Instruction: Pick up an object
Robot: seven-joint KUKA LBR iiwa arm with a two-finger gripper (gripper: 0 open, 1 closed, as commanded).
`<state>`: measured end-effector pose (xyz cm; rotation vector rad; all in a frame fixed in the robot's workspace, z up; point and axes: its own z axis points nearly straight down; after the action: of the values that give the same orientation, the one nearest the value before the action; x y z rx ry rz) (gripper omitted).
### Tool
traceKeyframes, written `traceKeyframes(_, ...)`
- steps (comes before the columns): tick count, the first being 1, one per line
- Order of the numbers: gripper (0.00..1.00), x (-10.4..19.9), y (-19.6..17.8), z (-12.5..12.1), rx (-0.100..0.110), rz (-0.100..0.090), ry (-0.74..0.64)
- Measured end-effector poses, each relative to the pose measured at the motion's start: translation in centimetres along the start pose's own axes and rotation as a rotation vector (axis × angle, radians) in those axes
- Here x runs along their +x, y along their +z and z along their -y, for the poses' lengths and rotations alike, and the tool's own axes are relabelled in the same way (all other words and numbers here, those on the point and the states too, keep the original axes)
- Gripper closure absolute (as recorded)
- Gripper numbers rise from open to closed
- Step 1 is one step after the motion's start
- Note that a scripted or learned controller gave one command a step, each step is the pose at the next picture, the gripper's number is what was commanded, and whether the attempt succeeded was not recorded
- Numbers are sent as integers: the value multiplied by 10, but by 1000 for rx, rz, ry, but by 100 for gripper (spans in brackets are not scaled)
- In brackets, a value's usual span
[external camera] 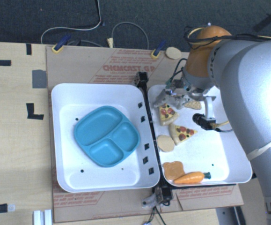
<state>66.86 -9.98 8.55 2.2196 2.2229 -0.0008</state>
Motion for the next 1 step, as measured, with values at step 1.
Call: traceKeyframes(1,0,1,0,0,-1,2,0)
